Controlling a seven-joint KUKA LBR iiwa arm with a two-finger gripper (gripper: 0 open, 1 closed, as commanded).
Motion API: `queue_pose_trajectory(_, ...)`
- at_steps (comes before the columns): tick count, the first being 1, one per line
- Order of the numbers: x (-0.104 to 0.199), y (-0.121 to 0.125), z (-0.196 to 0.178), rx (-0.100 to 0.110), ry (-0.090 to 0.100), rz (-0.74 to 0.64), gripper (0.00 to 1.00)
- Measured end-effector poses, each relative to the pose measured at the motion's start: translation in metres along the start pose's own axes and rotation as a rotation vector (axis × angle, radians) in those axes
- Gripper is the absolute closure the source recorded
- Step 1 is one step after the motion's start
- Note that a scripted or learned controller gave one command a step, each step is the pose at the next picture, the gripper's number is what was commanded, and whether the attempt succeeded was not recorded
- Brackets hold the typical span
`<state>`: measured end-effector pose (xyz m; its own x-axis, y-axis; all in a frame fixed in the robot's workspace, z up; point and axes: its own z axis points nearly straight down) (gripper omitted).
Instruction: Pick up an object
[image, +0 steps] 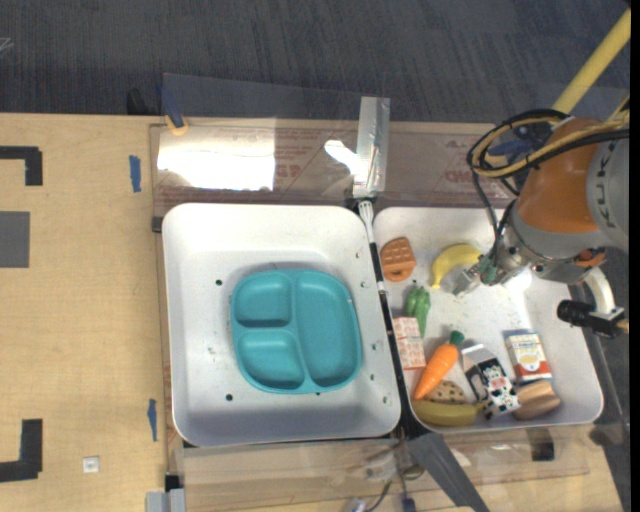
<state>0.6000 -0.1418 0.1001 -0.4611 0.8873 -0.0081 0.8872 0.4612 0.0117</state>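
The closest candidate is the yellow toy banana (452, 263), lying at about 12 o'clock in the right bin (585, 400), with the pincer (478, 274) down just beside its right end. I honestly can't tell whether the pincer is wide or narrow, the tip is a blurry grey lump from up here, and nothing visibly sits between its tips, so I wouldn't call this a hold yet.

Working outward: an orange waffle-looking toy (397, 258) sits at 9 o'clock of the banana, a green pepper (417, 306) just below that, then a small pink carton (407, 343), a carrot (438, 366) and a second banana (447, 411) down at 6 o'clock, with a black-and-white toy (492, 380), a little juice box (525, 352) and a brown piece (538, 399) toward 4 o'clock. The left bin (190, 330) carries a teal divided plate (296, 328).

My take on doing this step well: straddle the banana across its narrow width, not along the curve, and centre on the fat middle so it doesn't squirt out. It has open floor around it, so no need to nudge the neighbours. Go right down to the bin floor before closing, then lift straight up slowly.
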Motion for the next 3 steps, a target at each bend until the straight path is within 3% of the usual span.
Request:
queue_pose_trajectory(1, 0.000, 0.000, 0.001, 0.001, 0.001, 0.000, 0.00)
queue_pose_trajectory(2, 0.037, -0.076, 0.011, 0.007, 0.005, -0.143, 0.00)
queue_pose_trajectory(3, 0.054, -0.054, 0.011, 0.008, -0.003, -0.110, 0.00)
